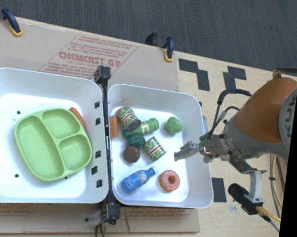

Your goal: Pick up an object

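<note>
The right bin (202, 144) holds several small items: a green round fruit (173, 125), a green bottle (148, 126), two striped cans (129, 118) (154, 148), a dark green piece (134, 139), a brown ball (131, 154), a blue bottle (138, 179), a pink donut (169, 181) and an orange stick (113, 127). My gripper (186, 150) hangs over the bin's right side, right of the lower can and above the donut. Nothing shows in its grasp.
The left bin (0, 87) holds a green divided plate (53, 143) with an orange item (76, 116) at its upper right edge. A black divider (102, 131) runs between the bins. The grey and orange arm (259, 121) reaches in from the right.
</note>
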Robot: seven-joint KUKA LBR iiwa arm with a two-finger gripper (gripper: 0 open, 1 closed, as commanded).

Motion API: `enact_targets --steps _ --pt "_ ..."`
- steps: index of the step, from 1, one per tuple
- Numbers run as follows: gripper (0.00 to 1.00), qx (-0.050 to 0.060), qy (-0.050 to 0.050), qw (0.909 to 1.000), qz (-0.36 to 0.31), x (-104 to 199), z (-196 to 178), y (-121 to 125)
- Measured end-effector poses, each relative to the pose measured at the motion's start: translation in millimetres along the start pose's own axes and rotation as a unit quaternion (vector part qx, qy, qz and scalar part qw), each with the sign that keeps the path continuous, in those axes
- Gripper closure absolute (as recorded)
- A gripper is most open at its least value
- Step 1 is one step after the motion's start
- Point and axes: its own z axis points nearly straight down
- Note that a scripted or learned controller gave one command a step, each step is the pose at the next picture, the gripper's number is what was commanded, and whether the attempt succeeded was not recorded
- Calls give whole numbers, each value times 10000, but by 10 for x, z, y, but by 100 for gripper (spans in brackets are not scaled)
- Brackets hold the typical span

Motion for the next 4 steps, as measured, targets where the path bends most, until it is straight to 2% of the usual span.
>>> enact_targets --steps 1,2,3,4 --pt "0 -9 8 10000 -4 -146 1267 -42" --pt "100 -9 3 10000 -32 -148 1162 -33" --pt "100 -33 0 10000 -6 347 -328 56" --pt "100 -13 1 10000 -12 333 -156 206"
